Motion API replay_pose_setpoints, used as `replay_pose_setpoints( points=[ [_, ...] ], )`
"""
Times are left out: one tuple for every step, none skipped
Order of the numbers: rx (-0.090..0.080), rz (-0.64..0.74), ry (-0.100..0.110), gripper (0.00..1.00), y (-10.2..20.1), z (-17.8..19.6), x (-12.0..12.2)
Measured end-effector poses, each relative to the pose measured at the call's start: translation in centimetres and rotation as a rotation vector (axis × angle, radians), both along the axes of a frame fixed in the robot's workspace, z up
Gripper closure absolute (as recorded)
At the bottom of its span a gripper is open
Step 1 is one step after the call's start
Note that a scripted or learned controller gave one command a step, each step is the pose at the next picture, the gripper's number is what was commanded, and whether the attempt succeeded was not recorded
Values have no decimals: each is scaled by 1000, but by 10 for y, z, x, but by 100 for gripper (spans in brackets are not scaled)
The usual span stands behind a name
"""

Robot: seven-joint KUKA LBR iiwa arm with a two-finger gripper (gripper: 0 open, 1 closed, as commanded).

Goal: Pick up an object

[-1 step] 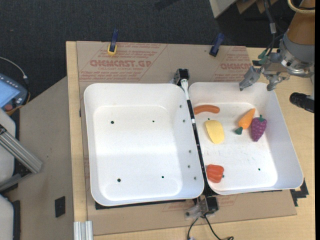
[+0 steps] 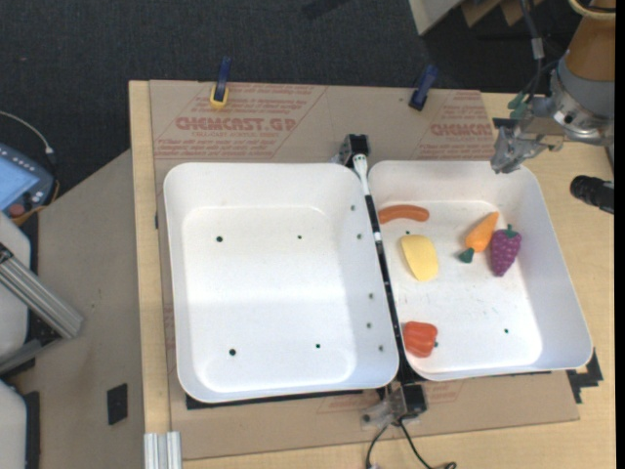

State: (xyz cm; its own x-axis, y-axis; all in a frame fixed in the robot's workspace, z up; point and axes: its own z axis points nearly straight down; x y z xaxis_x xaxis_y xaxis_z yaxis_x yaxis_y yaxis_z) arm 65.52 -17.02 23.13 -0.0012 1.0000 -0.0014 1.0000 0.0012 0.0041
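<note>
The right bin (image 2: 557, 291) contains five objects: a sausage (image 2: 402, 214), a yellow piece (image 2: 420, 258), a carrot (image 2: 479, 235) just beside a purple grape bunch (image 2: 504, 250), and a red pepper (image 2: 420, 337) near the front rim. The gripper (image 2: 509, 157) hangs above the far rim of this bin, holding nothing; its opening cannot be determined. The left bin (image 2: 186, 262) borders the divider. The yellow piece lies well apart from all rims.

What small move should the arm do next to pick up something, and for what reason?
Probably lower the pincer forward and down toward the carrot and grapes. It hangs above the right bin's far rim, holding nothing, and those two toys lie closest to it.
</note>
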Motion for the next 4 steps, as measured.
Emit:
replay_pose_setpoints(
  points=[
    [-6, 1, -18, 100, -1, 189, 8],
    [0, 8, -13, 100, 80, 292, 12],
    [0, -1, 2, 0, 74, 284, 11],
    [2, 4, 6, 0, 139, 278, 11]
  ],
)
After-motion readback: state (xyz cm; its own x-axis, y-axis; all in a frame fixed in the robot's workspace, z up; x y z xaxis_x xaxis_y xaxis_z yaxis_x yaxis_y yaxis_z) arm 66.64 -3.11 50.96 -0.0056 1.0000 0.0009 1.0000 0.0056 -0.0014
